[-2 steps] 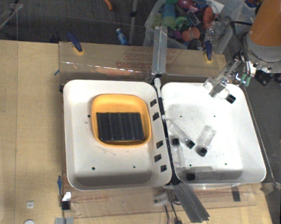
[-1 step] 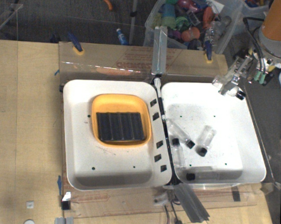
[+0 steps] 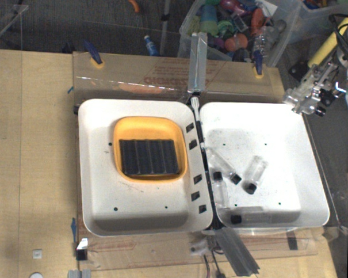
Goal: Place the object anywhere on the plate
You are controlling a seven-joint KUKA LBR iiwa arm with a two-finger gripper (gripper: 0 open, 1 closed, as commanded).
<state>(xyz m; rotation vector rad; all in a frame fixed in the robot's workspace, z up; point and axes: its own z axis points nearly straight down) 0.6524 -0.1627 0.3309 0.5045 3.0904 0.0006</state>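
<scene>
The pincer (image 3: 314, 101) sits beyond the right bin's (image 3: 289, 129) far right corner; its opening cannot be determined. The left bin (image 3: 92, 161) holds a yellow plate (image 3: 150, 126) carrying a dark ribbed block (image 3: 149, 157). The right bin holds clear vials with black caps (image 3: 252, 174), one lying diagonally, cap toward the near edge.

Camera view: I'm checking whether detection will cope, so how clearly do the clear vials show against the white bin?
Camera view: the clear vials nearly blend into the right bin, only their black caps standing out; the dark ridged object on the yellow plate reads sharply.
</scene>
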